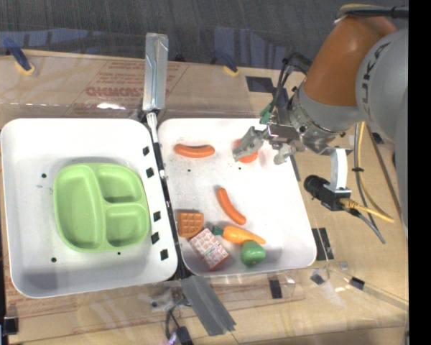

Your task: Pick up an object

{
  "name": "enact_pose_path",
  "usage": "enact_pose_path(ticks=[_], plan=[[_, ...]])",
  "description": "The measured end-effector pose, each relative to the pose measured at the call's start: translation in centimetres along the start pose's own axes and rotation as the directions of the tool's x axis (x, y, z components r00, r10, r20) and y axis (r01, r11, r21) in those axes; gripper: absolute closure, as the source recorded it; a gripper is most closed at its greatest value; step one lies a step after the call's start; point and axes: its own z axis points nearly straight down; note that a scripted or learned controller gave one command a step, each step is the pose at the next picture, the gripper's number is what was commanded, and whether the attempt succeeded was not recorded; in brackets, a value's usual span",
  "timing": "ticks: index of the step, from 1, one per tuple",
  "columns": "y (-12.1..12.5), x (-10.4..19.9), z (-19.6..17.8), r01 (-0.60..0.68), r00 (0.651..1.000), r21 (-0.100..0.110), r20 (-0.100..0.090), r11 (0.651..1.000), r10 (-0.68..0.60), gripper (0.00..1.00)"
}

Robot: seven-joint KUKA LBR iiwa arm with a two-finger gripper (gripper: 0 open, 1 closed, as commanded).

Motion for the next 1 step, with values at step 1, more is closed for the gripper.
enact_pose_path(ticks=[1], plan=[[1.69, -0.78, 14.91, -0.129, 0.992, 0.007, 0.0, 0.992, 0.129, 0.0]])
